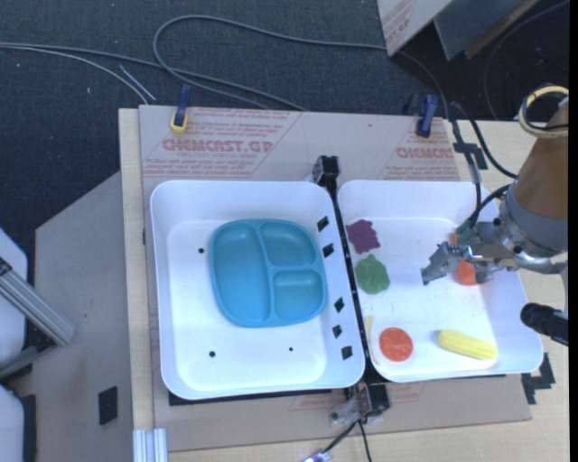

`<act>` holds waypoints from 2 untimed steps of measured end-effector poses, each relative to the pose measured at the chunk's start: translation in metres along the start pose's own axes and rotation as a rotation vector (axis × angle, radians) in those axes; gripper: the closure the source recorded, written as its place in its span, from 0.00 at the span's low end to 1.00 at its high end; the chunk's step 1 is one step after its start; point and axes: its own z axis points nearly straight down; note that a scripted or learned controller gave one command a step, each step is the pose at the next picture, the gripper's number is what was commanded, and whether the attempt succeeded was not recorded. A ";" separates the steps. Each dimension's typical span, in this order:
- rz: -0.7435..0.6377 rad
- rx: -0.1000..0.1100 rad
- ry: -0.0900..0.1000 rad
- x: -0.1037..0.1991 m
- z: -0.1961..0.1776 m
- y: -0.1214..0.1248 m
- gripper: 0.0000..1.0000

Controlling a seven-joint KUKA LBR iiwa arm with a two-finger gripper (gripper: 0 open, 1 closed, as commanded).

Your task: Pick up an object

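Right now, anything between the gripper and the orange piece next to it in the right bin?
Nothing visible. The gripper sits right at the small orange piece in the right bin. The green piece, purple piece, red-orange round piece and yellow corn lie apart from them.

A dark blue-grey carpeted floor (63, 117) surrounds the surface (235, 135), a brown board printed with red lettering. Thin pale cables (194, 50) loop across the carpet behind it. A blue clamp (181, 97) and another blue clamp (426, 113) grip the board's far edge. A cardboard box (411, 20) sits at the top.
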 end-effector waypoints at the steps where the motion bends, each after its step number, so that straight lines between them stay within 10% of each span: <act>1: -0.004 -0.013 -0.002 0.000 -0.006 0.002 0.00; 2: -0.002 -0.008 -0.001 -0.005 0.039 0.007 0.00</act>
